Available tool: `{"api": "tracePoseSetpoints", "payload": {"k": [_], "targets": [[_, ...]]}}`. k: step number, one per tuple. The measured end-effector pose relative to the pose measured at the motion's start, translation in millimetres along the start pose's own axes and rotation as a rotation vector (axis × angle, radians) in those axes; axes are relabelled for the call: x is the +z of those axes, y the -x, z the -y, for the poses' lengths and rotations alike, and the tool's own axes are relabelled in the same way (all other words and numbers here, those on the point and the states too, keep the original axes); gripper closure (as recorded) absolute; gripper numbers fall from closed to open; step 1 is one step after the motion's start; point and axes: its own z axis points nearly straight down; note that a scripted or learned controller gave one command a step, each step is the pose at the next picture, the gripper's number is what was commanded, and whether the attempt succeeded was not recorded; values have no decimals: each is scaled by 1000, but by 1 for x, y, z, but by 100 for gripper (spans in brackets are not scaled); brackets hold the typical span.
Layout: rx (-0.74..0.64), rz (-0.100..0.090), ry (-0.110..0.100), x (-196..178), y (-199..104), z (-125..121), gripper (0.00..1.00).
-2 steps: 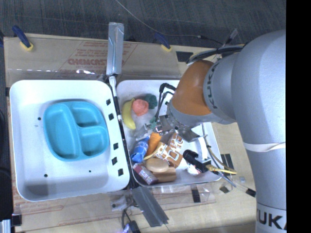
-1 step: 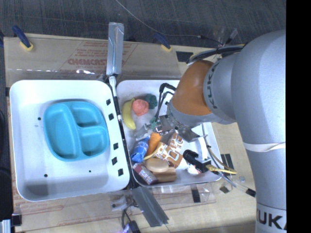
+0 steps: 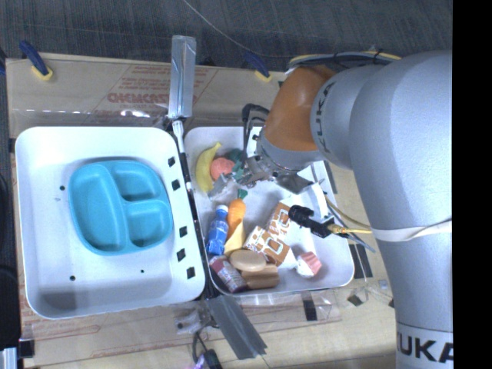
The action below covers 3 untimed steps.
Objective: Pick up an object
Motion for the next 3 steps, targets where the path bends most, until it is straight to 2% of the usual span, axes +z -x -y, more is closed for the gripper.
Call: {"api": "tracePoseSetpoints", "payload": {"k": [1,2,3], "targets": [[-27,-12,-45,15,22,-37,0],[-29,0,-3,9,18,4,0],[-256,-2,-3,9,-10,24,0]]}}
